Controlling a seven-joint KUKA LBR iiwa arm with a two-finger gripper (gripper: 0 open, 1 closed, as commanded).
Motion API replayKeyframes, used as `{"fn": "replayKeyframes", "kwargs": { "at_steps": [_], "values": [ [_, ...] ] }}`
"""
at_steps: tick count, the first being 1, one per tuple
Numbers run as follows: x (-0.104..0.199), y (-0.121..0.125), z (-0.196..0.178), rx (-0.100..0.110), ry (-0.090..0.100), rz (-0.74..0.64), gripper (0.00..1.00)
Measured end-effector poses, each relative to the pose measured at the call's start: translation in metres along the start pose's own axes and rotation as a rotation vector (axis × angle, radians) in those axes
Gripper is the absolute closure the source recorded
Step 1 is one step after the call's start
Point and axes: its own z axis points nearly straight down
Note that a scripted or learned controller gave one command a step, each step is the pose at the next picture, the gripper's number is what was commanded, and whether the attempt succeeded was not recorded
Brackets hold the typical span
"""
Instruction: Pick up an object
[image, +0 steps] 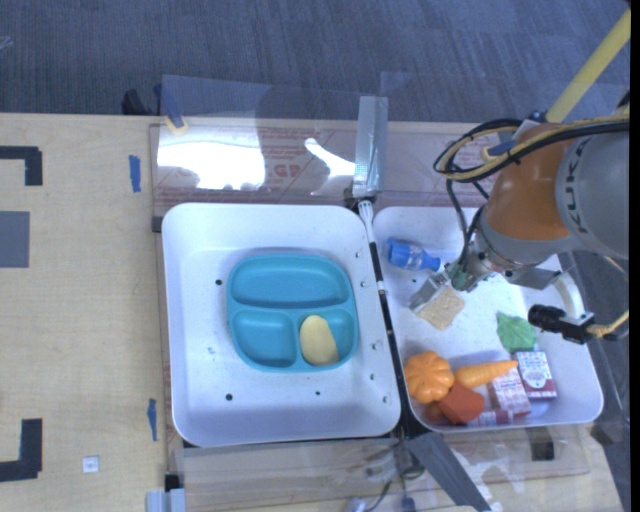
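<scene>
The grey arm (598, 190) with its orange band (525, 195) is seen reaching in from the right, bent downward at the wrist. The two-finger gripper (452, 283) is held low, pointed down and leftward.

Two white bins (190, 300), one blue tray (290, 285), one lemon (318, 340), one pumpkin (429, 376), one carrot (485, 374)

The right bin (590, 405) is crowded along its lower edge: an orange pumpkin (428, 375), a red block (461, 405), a carrot (484, 374) and small cartons (523, 385) lie packed together, with a green piece (517, 329) just above them. A blue bottle (412, 256) and a tan slab (440, 308) occupy its upper left. White floor shows free between these groups. In the left bin (190, 300), the blue tray (290, 310) fills the centre, leaving open margins all around.
</scene>
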Motion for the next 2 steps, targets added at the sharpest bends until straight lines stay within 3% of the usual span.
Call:
{"fn": "replayKeyframes", "kwargs": {
  "at_steps": [1,2],
  "values": [
    [-0.0024,0.0027,-0.0132,-0.010,-0.007,0.003,1.00],
    [-0.0019,0.0019,-0.0116,-0.007,-0.006,0.002,0.00]
  ]
}}
